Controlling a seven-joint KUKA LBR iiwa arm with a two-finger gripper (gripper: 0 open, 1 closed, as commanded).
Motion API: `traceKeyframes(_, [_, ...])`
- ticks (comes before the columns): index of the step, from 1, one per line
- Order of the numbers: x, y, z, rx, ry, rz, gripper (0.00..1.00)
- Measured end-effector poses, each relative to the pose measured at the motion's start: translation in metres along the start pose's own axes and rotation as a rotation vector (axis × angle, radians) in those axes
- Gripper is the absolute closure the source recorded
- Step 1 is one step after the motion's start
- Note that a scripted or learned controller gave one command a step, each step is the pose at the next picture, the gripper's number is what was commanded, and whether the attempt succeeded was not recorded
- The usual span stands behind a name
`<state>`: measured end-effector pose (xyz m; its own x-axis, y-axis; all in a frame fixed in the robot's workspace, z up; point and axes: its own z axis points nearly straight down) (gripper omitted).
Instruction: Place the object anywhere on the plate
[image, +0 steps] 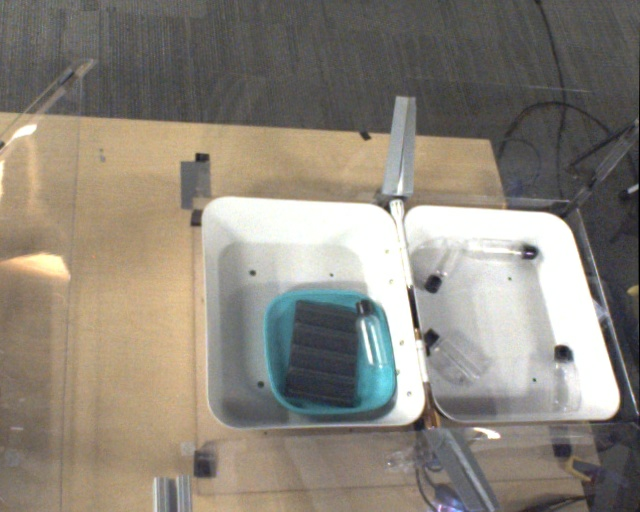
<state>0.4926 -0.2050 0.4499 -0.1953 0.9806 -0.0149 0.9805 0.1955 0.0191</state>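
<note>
Wooden bench carries two white bins. Left bin: teal plate sits against its near wall. On the plate lies a dark ribbed block, with a clear black-capped bottle lying just beside it, at the plate's right rim. Right bin: more clear black-capped bottles scattered, near to far. Gripper state: cannot tell.

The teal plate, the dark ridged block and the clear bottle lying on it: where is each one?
Teal plate (278, 338): camera view, on its bare left rim.
Dark ridged block (324, 353): camera view, on the middle of its top.
Clear bottle (372, 340): camera view, on the middle of its body.
</note>
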Motion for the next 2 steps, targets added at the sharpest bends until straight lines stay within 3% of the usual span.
traceKeyframes(1, [0.000, 0.000, 0.000, 0.001, 0.000, -0.001, 0.00])
traceKeyframes(2, [0.000, 0.003, -0.013, -0.009, -0.007, -0.008, 1.00])
